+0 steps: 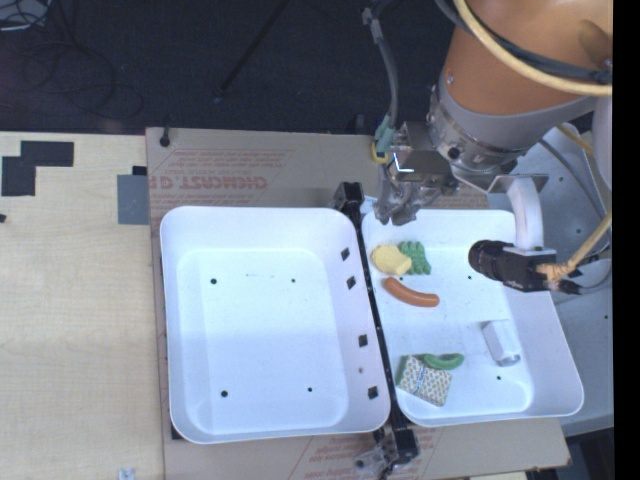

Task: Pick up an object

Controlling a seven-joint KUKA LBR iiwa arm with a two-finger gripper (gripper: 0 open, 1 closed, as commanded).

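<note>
Camera view: two white bins [180, 268] on cardboard-covered bench [250, 168], tool [400, 208] state unclear.

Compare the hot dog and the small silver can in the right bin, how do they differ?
The hot dog is orange-red; the can is silvery grey. The hot dog is long, thin and slightly curved; the can is short and stubby. The hot dog lies near the bin's middle, just below the yellow and green toy; the can lies nearer the right wall. Both lie on their sides on the floor of the right bin, apart from the gripper.
</note>
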